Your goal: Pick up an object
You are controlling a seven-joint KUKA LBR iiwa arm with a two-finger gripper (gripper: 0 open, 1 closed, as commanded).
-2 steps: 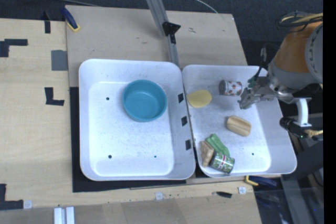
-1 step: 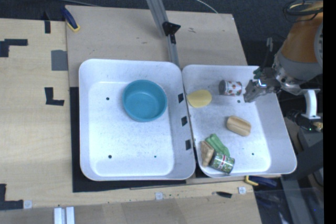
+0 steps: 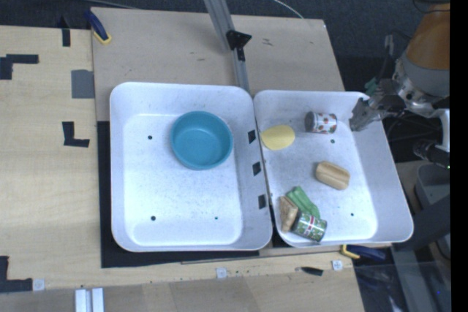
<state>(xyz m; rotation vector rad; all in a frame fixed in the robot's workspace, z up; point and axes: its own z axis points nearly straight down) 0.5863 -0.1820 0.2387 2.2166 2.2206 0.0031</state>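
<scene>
No object is held yet — the gripper (image 3: 363, 115), its state untellable, is poised beside the small can (image 3: 320, 122); descent is needed.

Arm: we see it reaching in from the right edge of the camera view, its orange band uppermost and the grey wrist section below it.
Wrist: we find it angled down and leftward, carrying pale housing on its lower side.
Gripper (image 3: 361, 115): we see a dark tip pointing left and slightly down, low and level with the wrist.
Grasp: we see nothing held at that tip.
</scene>
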